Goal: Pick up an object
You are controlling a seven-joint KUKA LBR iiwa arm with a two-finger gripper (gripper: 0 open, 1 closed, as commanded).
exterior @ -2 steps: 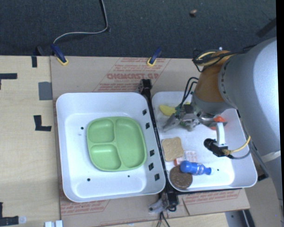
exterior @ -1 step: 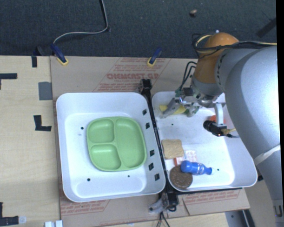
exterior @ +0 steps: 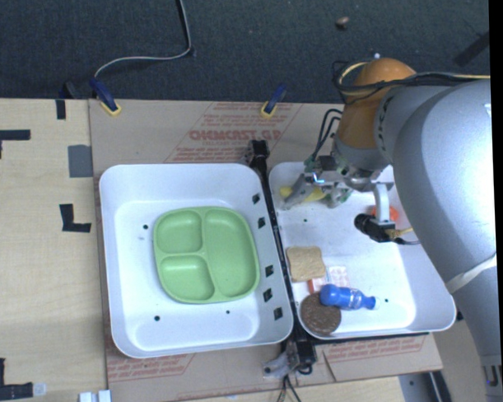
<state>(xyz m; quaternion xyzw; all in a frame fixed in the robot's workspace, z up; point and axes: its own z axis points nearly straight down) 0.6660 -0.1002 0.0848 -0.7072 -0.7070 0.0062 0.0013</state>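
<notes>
- The grey arm (exterior: 439, 148), with its orange band, reaches in from the right and covers much of the right bin's far right side.
- The pale wooden counter (exterior: 39, 245) carries a sheet of brown cardboard (exterior: 192, 136), and both bins sit on that sheet.
- The left bin (exterior: 119, 184) and the right bin (exterior: 403, 306) are shallow and white, and stand side by side with their inner walls touching.
- A light green plate (exterior: 205, 254) lies flat in the middle of the left bin. It is a rounded square divided into three compartments, and it is the only thing in that bin.
- The hand (exterior: 317, 185) hangs low over the far left corner of the right bin, close to the dividing wall. It is too small and cluttered to tell how far open it is, and nothing can be seen held in it.
- A tan square pad (exterior: 305, 262) lies flat near the right bin's left wall, well apart from the hand.
- A dark brown round disc (exterior: 320, 317) lies at the bin's near left corner, just beside the pad.
- A small blue bottle (exterior: 344, 297) lies on its side, its left end touching or overlapping the disc's upper edge.
- A white and red packet (exterior: 338, 275) lies between the pad and the bottle.
- A small yellow piece (exterior: 317, 195) shows right under the hand. Whether the two touch cannot be told.
</notes>
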